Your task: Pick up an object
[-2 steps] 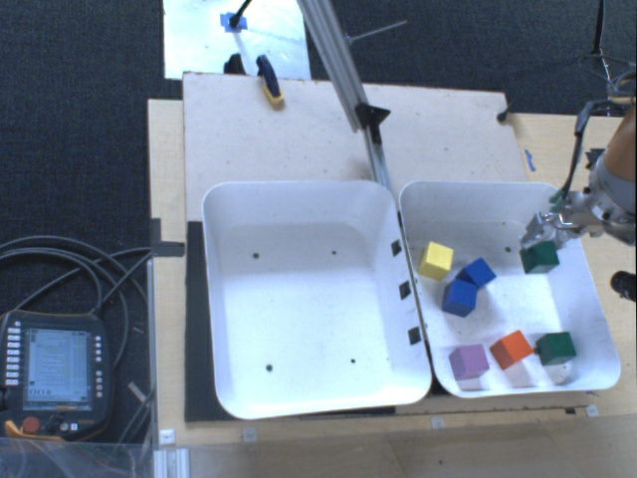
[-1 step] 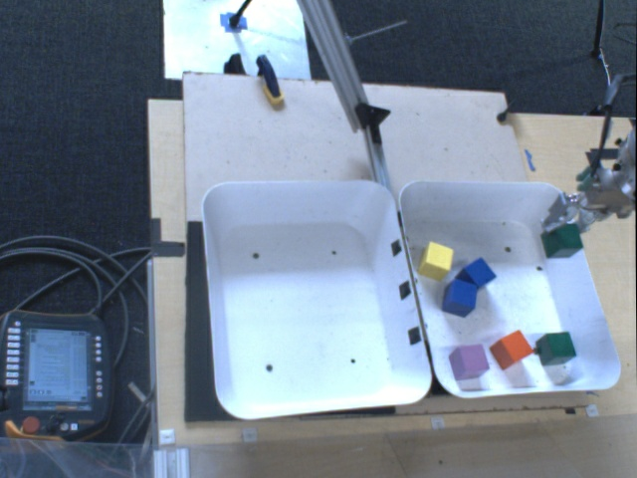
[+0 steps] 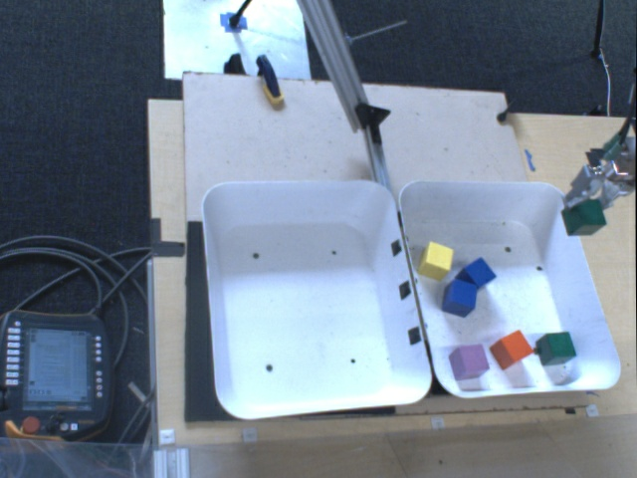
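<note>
My gripper (image 3: 589, 201) hangs at the far right, over the right rim of the right bin (image 3: 498, 199). It is shut on a dark green cube (image 3: 584, 218), which is lifted clear of the bin floor. Lying in the right bin are a yellow cube (image 3: 435, 260), two touching blue cubes (image 3: 480, 271) (image 3: 459, 298), a purple cube (image 3: 469, 361), an orange cube (image 3: 512, 350) and a second green cube (image 3: 555, 348) in the near right corner.
The left bin (image 3: 224, 267) sits beside the right one, sharing a divider. A slanted metal pole (image 3: 333, 53) crosses the back board above the bins. A teach pendant (image 3: 55, 371) with cables lies off the bench at the lower left.
</note>
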{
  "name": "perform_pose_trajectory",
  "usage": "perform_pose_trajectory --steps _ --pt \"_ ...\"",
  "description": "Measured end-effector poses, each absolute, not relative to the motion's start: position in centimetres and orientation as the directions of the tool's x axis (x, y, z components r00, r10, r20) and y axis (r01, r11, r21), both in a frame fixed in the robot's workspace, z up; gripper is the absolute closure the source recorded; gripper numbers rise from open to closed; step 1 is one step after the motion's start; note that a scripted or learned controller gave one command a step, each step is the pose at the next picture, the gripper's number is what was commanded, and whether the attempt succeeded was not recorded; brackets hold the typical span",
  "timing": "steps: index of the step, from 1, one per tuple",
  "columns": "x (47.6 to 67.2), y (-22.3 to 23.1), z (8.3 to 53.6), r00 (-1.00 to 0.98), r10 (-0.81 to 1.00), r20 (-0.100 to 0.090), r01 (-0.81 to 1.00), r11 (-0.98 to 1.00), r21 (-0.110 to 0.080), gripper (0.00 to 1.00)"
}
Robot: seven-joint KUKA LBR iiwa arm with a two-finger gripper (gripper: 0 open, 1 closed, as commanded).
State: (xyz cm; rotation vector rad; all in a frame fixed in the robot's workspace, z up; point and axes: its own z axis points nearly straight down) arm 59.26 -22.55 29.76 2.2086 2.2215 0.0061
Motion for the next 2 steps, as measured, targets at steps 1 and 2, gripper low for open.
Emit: perform_pose_trajectory --steps 1,2 --pt "59.6 -17.1 28.2 -0.010 1.000 0.001 1.000 0.010 0.001 1.00" --pt "59.0 -11.9 28.7 -0.011 1.000 0.002 1.000 0.011 0.001 1.00"
